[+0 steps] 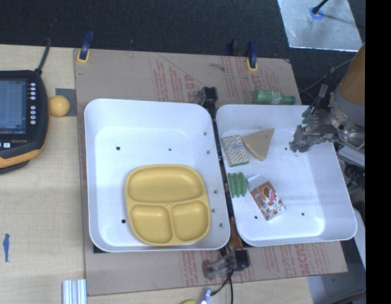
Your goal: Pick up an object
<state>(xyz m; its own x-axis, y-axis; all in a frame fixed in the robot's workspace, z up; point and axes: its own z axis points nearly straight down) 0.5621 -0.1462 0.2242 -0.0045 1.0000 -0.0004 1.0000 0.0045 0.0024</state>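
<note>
gripper poised over the right bin, nothing picked yet

the gripper (301,139) hung at the upper right of the right bin (322,223), low over bare white floor. whether it was wide or narrow could not be told. the things to pick lay left of it: a tan wedge (260,143) nearest, a patterned packet (234,149) touching the wedge's left side, a green ridged piece (237,184) below them, and a red and white packet (267,200) toward the bin's middle. the left bin (151,116) held a yellow divided tray (167,203). a good try would likely centre over the wedge, clear of its neighbour, then descend straight. the packet print was too small to read.
</note>
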